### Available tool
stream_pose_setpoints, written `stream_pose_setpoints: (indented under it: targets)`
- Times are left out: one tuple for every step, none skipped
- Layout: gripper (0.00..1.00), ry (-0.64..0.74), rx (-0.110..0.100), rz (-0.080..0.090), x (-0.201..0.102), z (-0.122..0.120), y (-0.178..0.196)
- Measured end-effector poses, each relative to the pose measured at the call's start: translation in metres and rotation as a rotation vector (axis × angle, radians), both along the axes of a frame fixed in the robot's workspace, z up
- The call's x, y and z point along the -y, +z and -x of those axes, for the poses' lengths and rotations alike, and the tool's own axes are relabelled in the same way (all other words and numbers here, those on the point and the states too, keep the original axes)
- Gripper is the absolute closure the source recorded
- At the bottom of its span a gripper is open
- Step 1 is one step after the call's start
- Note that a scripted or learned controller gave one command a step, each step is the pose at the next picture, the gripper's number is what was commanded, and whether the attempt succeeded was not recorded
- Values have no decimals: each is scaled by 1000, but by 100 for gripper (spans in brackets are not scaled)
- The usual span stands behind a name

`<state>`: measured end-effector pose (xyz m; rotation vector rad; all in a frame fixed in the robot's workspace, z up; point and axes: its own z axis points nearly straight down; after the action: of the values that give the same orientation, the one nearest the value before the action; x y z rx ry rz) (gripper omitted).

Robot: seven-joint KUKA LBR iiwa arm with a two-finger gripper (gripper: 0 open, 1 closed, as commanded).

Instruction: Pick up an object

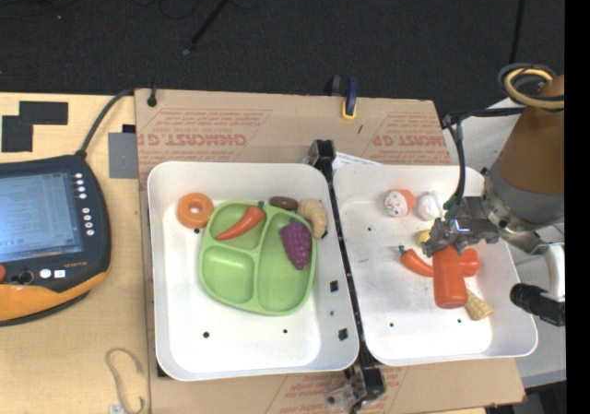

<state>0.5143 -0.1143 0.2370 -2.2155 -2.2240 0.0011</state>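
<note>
Orange-red bottle (451,279) lies in right bin (387,334), long axis near vertical in camera view, base toward near edge, neck up under gripper (449,235). Gripper sits just above it; cannot tell its finger state. Red pepper (416,262) touches bottle's left side, beige piece (477,307) at its lower right. Open floor left and near side. Left bin (175,329) holds green tray (253,260).

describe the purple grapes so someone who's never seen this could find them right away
Start at the left white bin and find the green divided plate in its middle. The grapes lie in the plate's right compartment, near its upper end. They are the one purple, bumpy cluster there; the carrot in the next compartment is smooth and orange, and the donut sits off the plate.
</note>
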Motion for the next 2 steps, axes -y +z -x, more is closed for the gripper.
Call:
stream_pose_setpoints:
  targets:
    - [100,2,0,-1,-55,-21,1]
    - [100,-1,-2,0,-91,-38,-15]
